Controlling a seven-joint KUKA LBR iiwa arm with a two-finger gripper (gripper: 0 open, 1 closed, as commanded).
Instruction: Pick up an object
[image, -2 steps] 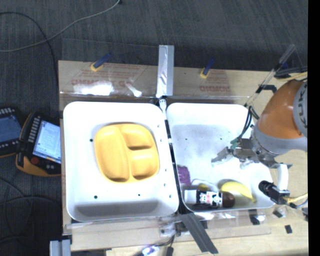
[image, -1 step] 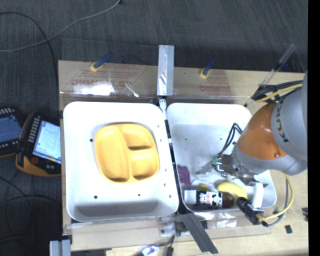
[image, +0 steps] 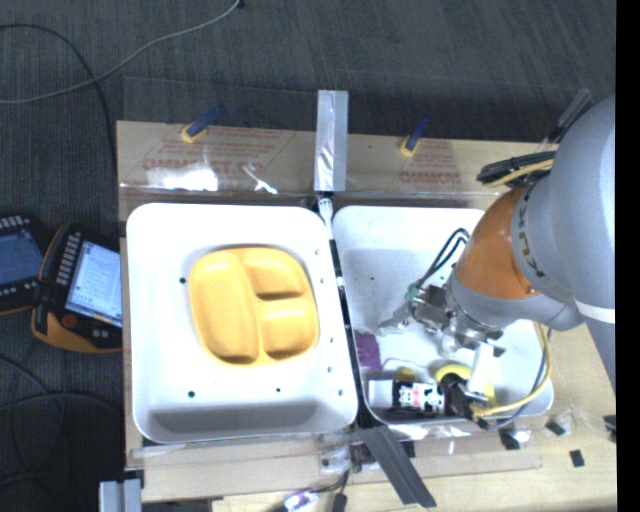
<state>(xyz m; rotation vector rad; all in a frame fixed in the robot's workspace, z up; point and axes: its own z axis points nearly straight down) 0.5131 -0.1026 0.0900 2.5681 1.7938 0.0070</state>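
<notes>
Nearest the camera, in the right bin (image: 395, 258), a small purple piece (image: 367, 351) is lying flat on the white floor, just beside the wall that this bin shares with its neighbour; it is looking slightly longer from near to far than across, though it is too small to be sure. A little farther in, the claw (image: 420, 312) is hanging low inside the same bin, under the orange band of the arm (image: 545, 250), which is reaching in from the right; the purple piece is sitting to the claw's left in this view and a touch nearer the camera, close by but apart from it. Nothing is showing in the claw's grip; whether it is open or shut I cannot tell, since the wrist is covering much of it. I am judging that the next move is calling for a short shift toward the shared wall before any descent. Across that wall, the left bin (image: 142, 300) is holding a yellow tray (image: 255, 305) with three hollows, well apart from the claw; beyond both bins, the far strip of the tabletop (image: 150, 150) is lying under clear film.
</notes>
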